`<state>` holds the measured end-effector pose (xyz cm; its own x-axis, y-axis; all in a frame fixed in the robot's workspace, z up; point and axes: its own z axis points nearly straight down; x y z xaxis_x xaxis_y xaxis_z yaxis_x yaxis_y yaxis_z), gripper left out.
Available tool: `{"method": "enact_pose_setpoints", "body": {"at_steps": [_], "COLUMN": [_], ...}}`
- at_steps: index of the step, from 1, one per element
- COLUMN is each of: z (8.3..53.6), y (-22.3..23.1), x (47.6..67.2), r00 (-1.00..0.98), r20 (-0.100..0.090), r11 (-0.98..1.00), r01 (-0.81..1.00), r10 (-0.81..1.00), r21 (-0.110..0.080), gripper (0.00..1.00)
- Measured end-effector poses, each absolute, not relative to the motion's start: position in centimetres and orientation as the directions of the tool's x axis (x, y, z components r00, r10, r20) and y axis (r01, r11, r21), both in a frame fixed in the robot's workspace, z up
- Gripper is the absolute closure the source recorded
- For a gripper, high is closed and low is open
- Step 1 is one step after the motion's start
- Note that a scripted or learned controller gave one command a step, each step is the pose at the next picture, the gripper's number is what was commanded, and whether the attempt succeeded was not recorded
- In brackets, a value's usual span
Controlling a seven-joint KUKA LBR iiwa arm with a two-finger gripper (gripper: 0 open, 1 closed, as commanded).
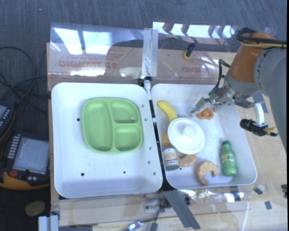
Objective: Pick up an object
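Note:
My gripper (201, 107) reaches into the right bin (243, 143) from the upper right, low over its far side. An orange pretzel-like piece (206, 113) lies right under the fingertips. A yellow banana (167, 111) lies to its left. A white round lidded bowl (186, 134) sits in the bin's middle. Near the front are a green bottle (227, 158), a croissant (206, 171), a small jar (170, 158) and a cracker-like biscuit (187, 160).
The left bin (67, 172) holds a green divided plate (112, 124). Clear plastic walls stand behind both bins. Cables and a handheld pendant (24, 158) lie on the floor at left. A black fixture (253, 125) sticks in at the right bin's right rim.

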<state>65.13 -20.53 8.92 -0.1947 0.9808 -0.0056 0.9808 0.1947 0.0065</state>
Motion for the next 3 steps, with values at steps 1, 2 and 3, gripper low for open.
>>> {"method": "enact_pose_setpoints", "body": {"at_steps": [1, 2, 3], "z": [9.18, 9.18, 9.16], "y": [-20.99, -20.99, -20.52], "x": [67.10, 67.11, 67.49], "r00": [-0.149, -0.149, 0.087], "r20": [0.021, 0.021, 0.023], "r11": [0.149, 0.150, -0.086], "r01": [0.989, 0.989, 0.996], "r10": [0.989, 0.989, 0.996], "r21": [-0.012, -0.012, -0.001], "gripper": [0.00, 0.00, 0.00]}}
